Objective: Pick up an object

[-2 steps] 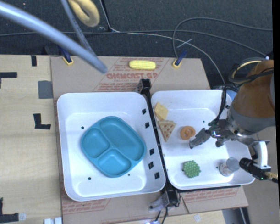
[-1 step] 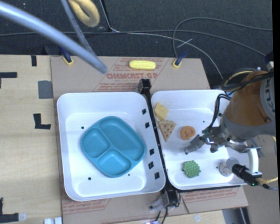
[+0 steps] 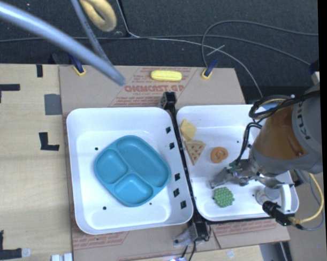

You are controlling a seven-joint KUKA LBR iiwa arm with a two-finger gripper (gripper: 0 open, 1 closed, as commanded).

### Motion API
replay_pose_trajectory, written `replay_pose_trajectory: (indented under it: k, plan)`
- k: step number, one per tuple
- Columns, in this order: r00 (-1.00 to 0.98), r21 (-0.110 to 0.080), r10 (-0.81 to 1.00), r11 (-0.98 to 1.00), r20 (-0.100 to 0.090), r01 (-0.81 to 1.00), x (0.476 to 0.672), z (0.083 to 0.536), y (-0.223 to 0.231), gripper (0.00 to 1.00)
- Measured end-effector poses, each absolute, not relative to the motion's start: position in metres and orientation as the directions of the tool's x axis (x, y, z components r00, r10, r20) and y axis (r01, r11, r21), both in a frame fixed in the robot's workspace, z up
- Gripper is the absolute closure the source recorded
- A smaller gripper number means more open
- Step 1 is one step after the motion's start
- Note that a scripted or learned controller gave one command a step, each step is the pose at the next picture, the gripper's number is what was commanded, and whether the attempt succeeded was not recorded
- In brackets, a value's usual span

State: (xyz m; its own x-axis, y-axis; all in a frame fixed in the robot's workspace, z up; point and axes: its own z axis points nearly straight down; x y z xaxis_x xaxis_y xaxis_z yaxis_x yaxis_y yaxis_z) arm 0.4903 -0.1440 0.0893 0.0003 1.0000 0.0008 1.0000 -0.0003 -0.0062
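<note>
We see a bench (image 3: 26, 175) carrying a cardboard sheet (image 3: 146, 88), and on it two white bins side by side. The left bin (image 3: 83, 210) holds a blue tray (image 3: 131, 169) with three compartments, lying flat near the middle of the bin.

The arm (image 3: 284, 139) comes in from the right, its orange band above the wrist, and leans over the right bin (image 3: 222, 113). The gripper (image 3: 221, 177) sits low over that bin's floor, just above the green ball; we cannot tell how far its jaws are parted, and we see nothing gripped in it.

In the right bin lie four small things. A yellow block (image 3: 187, 129) rests near the bin's upper left corner, touching or nearly touching a tan wedge (image 3: 195, 152) just below it. An orange disc (image 3: 219, 154) lies beside the wedge, to its right. The green ball (image 3: 223, 197) sits near the bin's lower wall, just under the gripper.

A yellow banana-shaped thing (image 3: 166, 76) lies on the cardboard beyond the bins.
</note>
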Motion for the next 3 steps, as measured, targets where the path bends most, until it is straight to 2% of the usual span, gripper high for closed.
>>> replay_pose_trajectory:
  k: [1,2,3]
  plan:
    - [-0.001,0.0,1.0,0.001,0.0,1.0,0.491,0.085,-0.144,0.0]
    - [0.0,0.002,1.0,0.0,-0.003,1.0,0.491,0.096,-0.144,1.0]
    - [-0.001,0.003,1.0,0.001,-0.001,1.0,0.489,0.158,-0.144,1.0]
